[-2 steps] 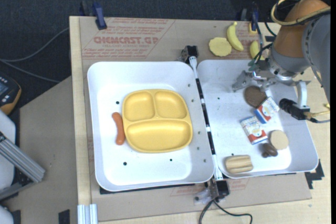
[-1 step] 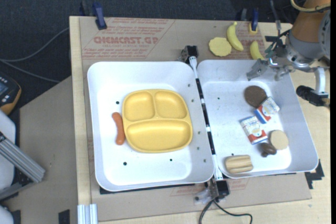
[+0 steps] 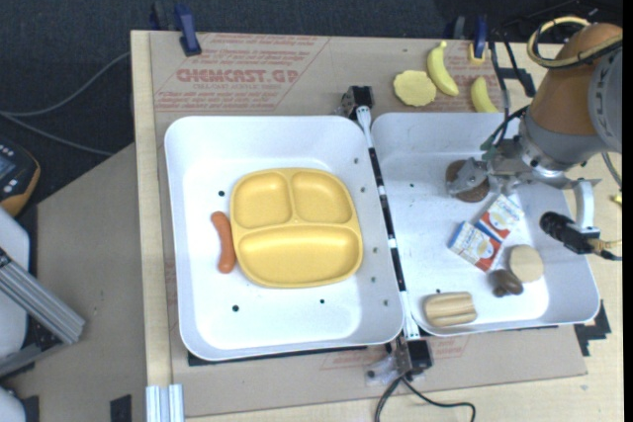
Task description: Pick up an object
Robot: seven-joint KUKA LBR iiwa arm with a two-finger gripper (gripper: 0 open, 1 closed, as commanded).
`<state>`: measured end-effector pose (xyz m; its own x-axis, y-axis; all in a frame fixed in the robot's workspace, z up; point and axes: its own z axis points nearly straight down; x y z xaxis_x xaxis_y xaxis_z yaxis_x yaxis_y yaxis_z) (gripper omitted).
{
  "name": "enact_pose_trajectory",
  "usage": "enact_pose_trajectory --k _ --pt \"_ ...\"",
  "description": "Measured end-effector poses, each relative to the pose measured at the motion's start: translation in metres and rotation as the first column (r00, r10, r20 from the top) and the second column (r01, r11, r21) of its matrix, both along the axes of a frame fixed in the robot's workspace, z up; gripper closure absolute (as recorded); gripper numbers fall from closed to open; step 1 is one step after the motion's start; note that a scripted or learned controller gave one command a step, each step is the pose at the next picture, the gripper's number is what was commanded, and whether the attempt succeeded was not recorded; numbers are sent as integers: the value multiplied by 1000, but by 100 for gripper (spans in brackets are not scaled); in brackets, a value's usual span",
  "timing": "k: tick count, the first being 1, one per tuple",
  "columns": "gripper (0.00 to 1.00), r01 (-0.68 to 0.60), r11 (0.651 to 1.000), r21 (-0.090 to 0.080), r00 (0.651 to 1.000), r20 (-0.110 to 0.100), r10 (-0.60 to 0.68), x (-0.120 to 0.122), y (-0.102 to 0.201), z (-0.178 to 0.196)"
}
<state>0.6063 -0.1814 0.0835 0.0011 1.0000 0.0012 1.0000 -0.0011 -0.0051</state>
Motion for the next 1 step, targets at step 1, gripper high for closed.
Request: enact_pose_trajectory --k 1 --pt "0 -6 1000 -2 1000 10 6 39 39 1"
